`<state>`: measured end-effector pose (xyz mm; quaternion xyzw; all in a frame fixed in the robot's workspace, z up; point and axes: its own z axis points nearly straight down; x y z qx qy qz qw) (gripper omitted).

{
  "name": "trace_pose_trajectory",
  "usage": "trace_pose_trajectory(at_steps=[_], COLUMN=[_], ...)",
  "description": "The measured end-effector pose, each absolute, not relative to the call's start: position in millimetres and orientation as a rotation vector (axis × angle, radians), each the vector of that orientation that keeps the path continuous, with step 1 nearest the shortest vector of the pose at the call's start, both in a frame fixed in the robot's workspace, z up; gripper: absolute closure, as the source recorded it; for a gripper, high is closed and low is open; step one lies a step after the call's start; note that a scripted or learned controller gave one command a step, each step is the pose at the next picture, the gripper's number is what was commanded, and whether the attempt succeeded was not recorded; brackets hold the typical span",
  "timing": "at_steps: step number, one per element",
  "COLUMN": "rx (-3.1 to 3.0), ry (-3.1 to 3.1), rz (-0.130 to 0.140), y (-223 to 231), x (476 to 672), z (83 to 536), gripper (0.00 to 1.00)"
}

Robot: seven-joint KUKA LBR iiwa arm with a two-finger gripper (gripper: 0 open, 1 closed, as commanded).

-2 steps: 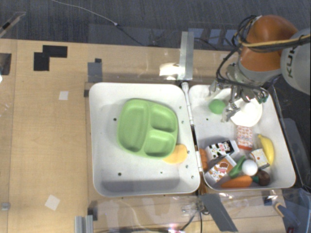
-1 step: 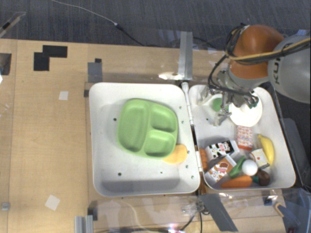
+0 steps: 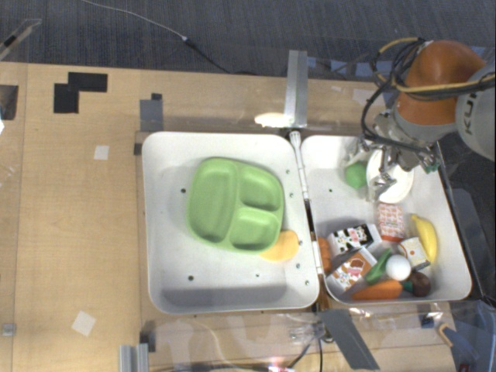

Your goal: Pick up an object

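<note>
End effector [image 3: 385,178] lowered into far part of right bin [image 3: 457,242], over white round object [image 3: 397,184]; state of fingers not discernible from this angle, nothing confirmed held. Green object [image 3: 355,175] just left of end effector, partly hidden. Arm [image 3: 435,84] entering from right, orange band above wrist, dark cables looped over it.

Near part of right bin crowded: banana [image 3: 425,237] along right side, red-and-white packet [image 3: 390,222] beside it, patterned cartons [image 3: 353,240] toward middle, white ball [image 3: 398,267], carrot [image 3: 377,290] against near wall, dark round item [image 3: 420,283] at near right corner. Several pieces touching or overlapping.

Left bin [image 3: 167,277] holding green divided tray [image 3: 235,202], tilted slightly, near centre. Yellow-orange piece [image 3: 280,246] touching tray's near right corner.

Both bins side by side on wooden counter [image 3: 70,231]. Grey metal bracket [image 3: 296,91] upright behind junction of bins.
</note>
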<state>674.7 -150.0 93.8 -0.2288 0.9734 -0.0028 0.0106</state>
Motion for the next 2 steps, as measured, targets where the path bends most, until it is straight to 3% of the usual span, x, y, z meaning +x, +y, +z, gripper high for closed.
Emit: trace_pose_trajectory(at_steps=[1,2], rx=[-0.694,-0.512], ry=[3.044,3.085], rz=[-0.01,-0.009], y=[-82,-158], x=[674.1,671.7], z=[93,131], gripper=[0.0,0.0])
